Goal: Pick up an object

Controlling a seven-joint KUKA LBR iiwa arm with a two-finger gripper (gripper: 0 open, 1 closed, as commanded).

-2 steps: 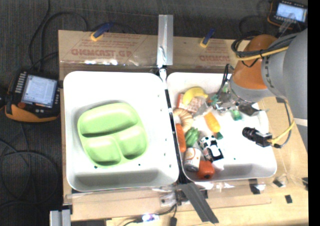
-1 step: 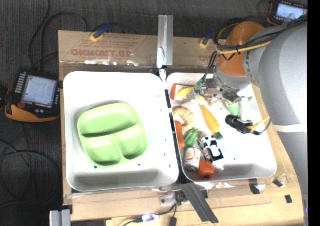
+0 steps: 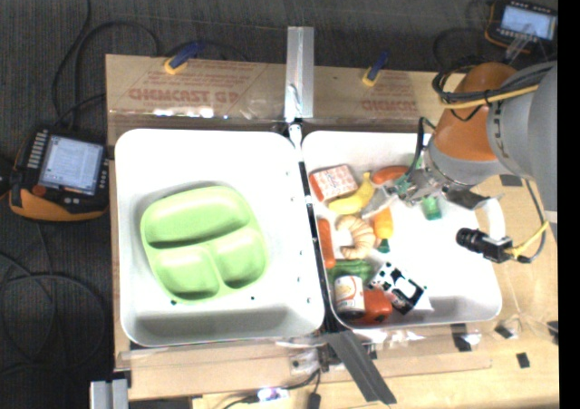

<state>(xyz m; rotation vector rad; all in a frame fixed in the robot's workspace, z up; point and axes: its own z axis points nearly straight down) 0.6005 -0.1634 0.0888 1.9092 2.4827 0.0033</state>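
The claw is down in the right bin, near its upper middle, though I cannot tell how it is set. Just beside it lie a banana, a small green piece and an orange item. Further out, a red packet, a croissant and a can crowd the bin's left side. Across the divider, the left bin holds a green compartment tray.

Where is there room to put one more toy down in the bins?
Right bin: bare floor by its right wall, beside the black-and-white toy. Crowded along its left side, around the banana. Left bin: bare strips surround the green tray.
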